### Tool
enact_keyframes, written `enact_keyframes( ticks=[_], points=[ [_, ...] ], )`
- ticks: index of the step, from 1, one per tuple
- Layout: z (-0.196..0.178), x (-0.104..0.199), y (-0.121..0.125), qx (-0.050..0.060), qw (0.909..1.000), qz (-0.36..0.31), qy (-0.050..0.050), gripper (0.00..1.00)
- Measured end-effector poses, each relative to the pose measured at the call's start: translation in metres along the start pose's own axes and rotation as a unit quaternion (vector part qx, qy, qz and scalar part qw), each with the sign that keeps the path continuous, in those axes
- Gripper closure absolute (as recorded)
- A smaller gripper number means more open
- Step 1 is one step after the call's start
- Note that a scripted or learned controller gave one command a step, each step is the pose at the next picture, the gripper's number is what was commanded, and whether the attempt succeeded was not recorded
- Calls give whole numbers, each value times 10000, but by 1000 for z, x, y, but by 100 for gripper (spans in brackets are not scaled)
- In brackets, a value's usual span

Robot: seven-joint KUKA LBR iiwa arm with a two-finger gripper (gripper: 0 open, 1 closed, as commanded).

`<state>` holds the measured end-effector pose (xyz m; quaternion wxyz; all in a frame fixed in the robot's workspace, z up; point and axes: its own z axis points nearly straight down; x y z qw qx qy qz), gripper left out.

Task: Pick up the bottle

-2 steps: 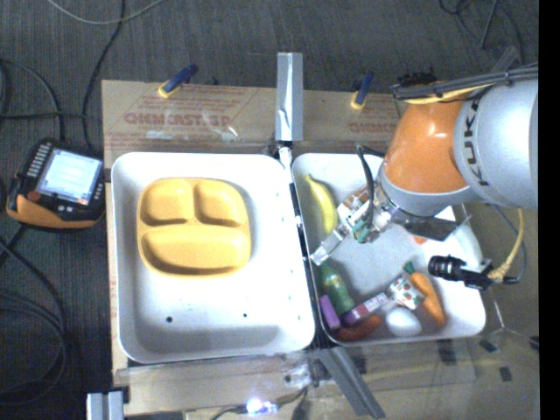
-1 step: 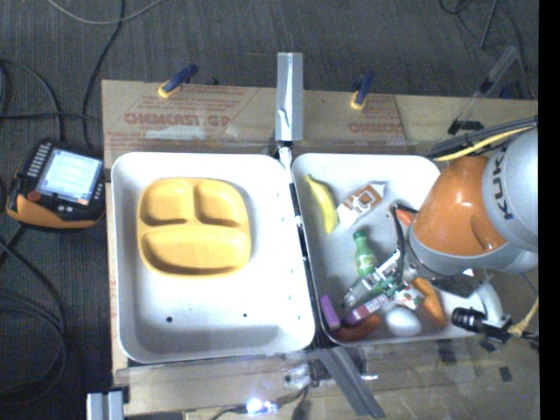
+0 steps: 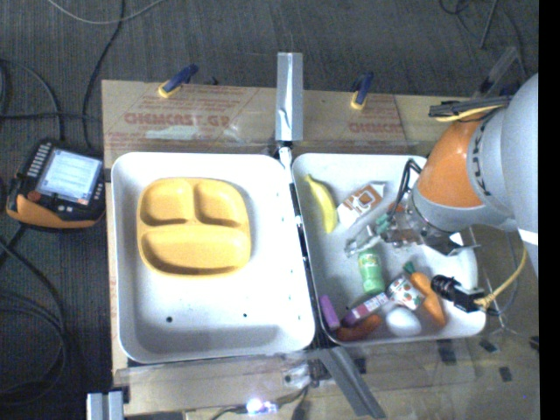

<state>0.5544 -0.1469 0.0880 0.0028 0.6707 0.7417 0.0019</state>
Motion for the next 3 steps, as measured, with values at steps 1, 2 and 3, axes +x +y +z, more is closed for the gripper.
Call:
enact_keyframes(
  ticks=[1,2,3],
  points=[
    [-8,-1,0,8,10000,-5,-12,100],
    [-92,113,-31,75,10000,-19,16,100],
    [-98,114,-31,113,9999,-40,25,100]
  ],
)
